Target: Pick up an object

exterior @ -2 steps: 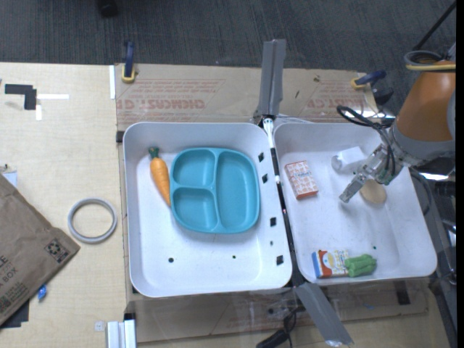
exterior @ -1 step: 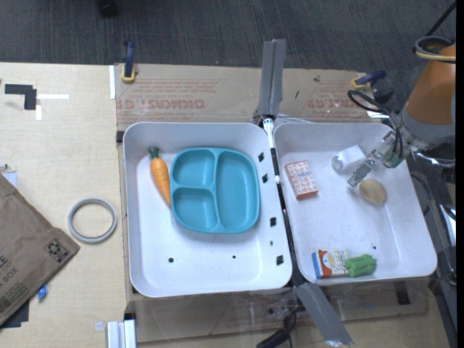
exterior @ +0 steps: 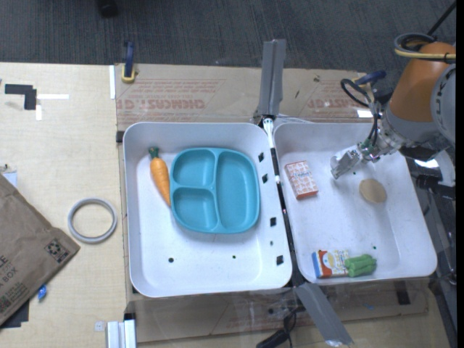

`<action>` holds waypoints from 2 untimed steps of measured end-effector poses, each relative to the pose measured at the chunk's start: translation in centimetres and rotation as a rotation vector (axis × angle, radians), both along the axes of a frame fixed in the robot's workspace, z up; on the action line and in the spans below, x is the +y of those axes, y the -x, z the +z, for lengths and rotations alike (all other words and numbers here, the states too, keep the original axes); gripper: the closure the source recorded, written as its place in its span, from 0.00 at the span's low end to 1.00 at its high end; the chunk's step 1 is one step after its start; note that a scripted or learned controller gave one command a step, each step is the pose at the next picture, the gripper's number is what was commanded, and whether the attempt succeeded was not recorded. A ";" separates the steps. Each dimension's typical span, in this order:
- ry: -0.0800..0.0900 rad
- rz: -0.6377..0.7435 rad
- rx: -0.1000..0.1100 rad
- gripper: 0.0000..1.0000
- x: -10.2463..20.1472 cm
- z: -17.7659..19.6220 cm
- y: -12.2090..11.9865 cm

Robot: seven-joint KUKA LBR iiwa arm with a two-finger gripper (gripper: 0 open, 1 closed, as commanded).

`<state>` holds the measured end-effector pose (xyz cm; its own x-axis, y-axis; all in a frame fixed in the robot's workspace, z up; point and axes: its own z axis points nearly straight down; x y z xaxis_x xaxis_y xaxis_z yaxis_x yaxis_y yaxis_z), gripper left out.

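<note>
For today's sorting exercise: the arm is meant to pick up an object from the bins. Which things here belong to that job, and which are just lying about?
Belong to the job:
tool
small patterned box
tan disc
juice carton
green vegetable
carrot
blue divided plate

Just lying about:
tape roll
brown cardboard piece
blue clamp

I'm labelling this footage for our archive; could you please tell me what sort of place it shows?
Probably a robotics lab's pick-and-place test bench: two shallow white plastic bins side by side, toys like an orange plastic carrot and a blue sectioned tray, and a grey-and-orange robot arm.
</note>
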<state>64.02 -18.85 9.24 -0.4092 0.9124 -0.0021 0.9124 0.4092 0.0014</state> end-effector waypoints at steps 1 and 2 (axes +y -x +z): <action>0.003 0.003 -0.003 1.00 0.0 1.0 -0.1; 0.000 0.334 0.001 1.00 0.3 0.0 3.5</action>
<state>60.50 -18.53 9.26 -0.6856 0.7280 -0.0012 0.7280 0.6856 0.0007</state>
